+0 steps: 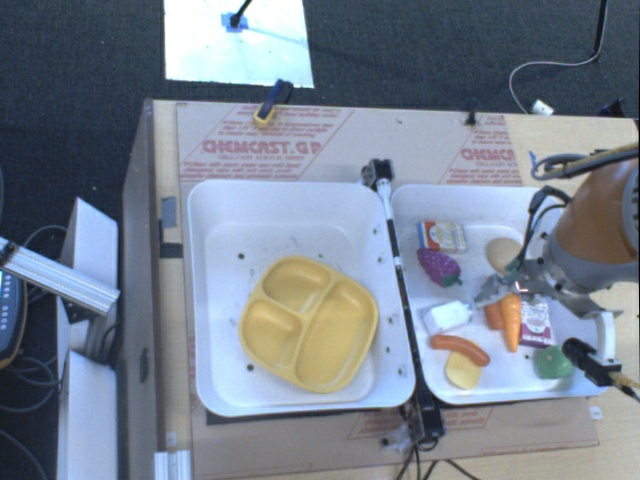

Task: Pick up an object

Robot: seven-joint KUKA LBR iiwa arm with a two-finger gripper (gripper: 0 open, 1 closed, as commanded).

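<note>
The right bin [410, 268] holds several toy foods. An orange carrot [511, 324] lies near its middle, with a red packet [537, 324] to its right and a white block [447, 315] to its left. Purple grapes [438, 266], an orange-and-white box [441, 235] and a beige egg shape [502, 253] lie farther back. A red sausage [460, 347], a yellow slice [462, 372] and a green piece [552, 362] lie at the front. My gripper [503, 291] hangs low over the carrot's upper end, just in front of the beige egg shape.
The left bin [215, 268] bears a yellow divided plate [309, 322]. A black bar [392, 258] runs along the seam between the bins. The arm's orange band [598, 213] overhangs the right bin's right side. Cables lie at the back right.
</note>
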